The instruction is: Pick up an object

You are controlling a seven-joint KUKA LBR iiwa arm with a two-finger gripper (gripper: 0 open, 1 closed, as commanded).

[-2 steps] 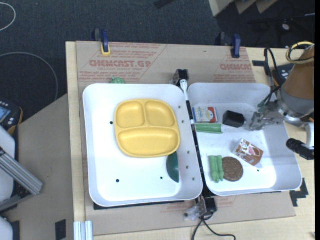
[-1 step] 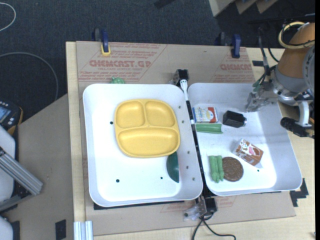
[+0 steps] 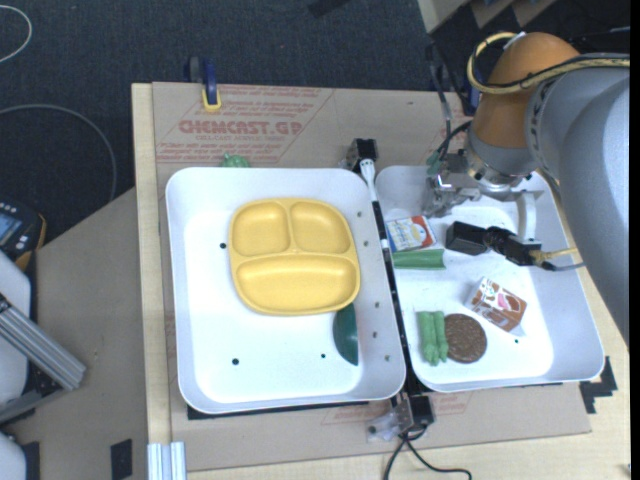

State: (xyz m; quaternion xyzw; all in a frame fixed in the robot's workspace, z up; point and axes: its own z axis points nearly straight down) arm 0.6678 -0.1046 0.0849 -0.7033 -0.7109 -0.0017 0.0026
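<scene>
My gripper (image 3: 440, 196) hangs over the far left part of the right bin (image 3: 570, 353), under the grey arm with its orange band. Just below and left of it lies a small white and red packet (image 3: 408, 233), and beside that a green block (image 3: 418, 259). Nearer the front of the bin lie a green pod-like piece (image 3: 432, 336), a round brown disc (image 3: 465, 337) and a red, white and brown packet (image 3: 497, 304). No object shows in the gripper's grasp.
The left bin (image 3: 200, 348) holds a yellow divided plate (image 3: 294, 254) and a dark green object (image 3: 347, 336) against its right wall. The wall between the two bins runs close to the gripper's left. The arm covers the bin's far right corner.
</scene>
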